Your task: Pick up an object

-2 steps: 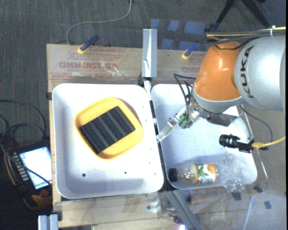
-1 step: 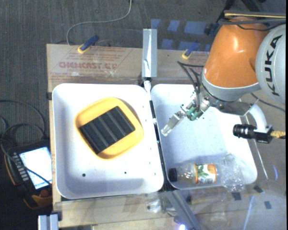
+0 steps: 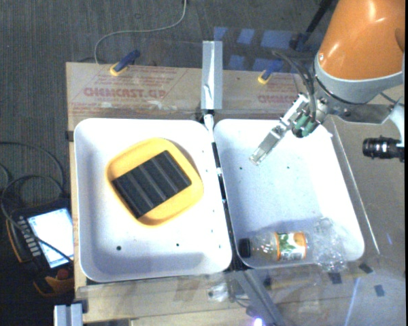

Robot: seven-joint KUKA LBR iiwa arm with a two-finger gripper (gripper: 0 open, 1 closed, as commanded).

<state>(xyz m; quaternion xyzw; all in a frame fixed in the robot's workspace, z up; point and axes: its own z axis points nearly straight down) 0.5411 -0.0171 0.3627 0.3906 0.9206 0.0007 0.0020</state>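
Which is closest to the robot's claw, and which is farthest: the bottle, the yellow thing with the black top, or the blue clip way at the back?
From the gripper, in the camera view:
1. Bottle, lying at the right bin's front edge.
2. Yellow thing with the black top, in the left bin.
3. Blue clip, on the board behind the left bin.
The first two are fairly close to call.
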